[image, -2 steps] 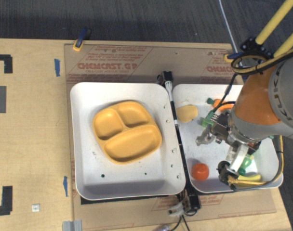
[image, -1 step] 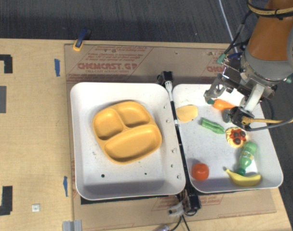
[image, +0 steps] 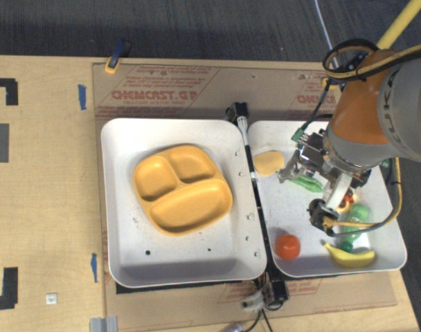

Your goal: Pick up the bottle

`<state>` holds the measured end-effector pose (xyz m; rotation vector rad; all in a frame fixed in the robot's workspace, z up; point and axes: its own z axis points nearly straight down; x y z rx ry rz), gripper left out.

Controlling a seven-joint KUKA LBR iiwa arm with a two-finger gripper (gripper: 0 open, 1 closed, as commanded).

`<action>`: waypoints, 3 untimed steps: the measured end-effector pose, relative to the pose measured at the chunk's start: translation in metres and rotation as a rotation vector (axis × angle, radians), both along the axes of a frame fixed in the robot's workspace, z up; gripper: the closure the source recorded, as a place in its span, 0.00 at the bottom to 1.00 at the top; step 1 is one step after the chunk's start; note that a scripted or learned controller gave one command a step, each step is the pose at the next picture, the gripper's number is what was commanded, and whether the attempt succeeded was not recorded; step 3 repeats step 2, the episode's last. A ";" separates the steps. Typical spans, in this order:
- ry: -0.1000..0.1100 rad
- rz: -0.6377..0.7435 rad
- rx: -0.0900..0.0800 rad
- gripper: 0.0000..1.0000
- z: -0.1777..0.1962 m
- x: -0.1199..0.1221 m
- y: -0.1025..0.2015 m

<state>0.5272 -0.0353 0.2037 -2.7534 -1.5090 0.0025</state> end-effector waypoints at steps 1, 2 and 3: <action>0.000 0.000 0.000 1.00 0.010 0.001 0.000; 0.000 0.308 0.001 1.00 -0.064 0.005 -0.057; 0.000 0.308 0.001 1.00 -0.064 0.005 -0.057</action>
